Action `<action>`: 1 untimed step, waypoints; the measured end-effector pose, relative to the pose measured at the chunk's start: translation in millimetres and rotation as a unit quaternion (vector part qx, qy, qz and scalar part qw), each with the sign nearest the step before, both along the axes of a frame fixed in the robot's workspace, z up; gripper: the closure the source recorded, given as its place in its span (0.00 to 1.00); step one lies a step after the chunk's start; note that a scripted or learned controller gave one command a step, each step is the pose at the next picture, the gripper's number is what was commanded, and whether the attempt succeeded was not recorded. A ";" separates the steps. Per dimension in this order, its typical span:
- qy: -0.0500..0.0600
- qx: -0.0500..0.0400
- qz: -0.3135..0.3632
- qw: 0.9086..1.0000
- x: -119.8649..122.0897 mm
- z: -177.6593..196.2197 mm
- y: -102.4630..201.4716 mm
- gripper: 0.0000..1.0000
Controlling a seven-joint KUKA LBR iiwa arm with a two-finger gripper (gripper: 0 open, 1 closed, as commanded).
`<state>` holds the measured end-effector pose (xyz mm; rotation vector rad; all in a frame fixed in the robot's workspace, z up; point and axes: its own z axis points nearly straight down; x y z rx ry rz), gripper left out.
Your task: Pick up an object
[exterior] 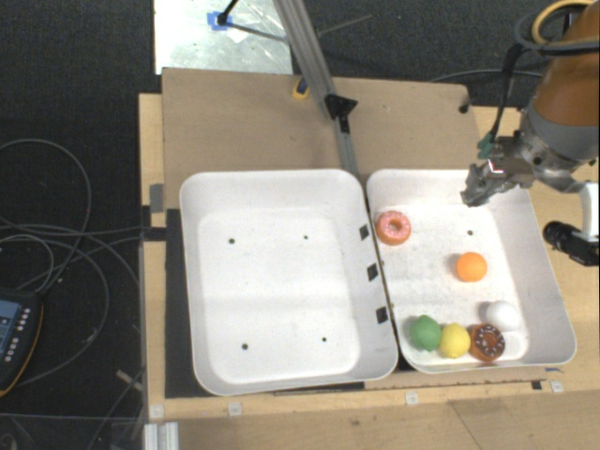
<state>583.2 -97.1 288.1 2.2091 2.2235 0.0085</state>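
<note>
The gripper (476, 191) is hanging over the right bin (441, 190), finger state untellable, so every object, including the pink donut (393, 227), is still waiting.

Two white bins sit side by side on a bench. The left bin (272, 279) holds nothing. In the right bin (525, 251), a pink donut (393, 227) lies near the left wall, and an orange ball (471, 266) sits right of it, apart. Along the near edge stand a green ball (426, 332), a yellow ball (455, 340) and a chocolate donut (487, 342) in a close row, with a white ball (501, 314) just behind the donut. The gripper (475, 191) hangs over the bin's far right part.
</note>
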 end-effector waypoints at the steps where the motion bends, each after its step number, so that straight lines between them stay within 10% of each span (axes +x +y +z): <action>1: 0.003 0.000 0.000 1.000 1.0 7.7 -0.1 1.00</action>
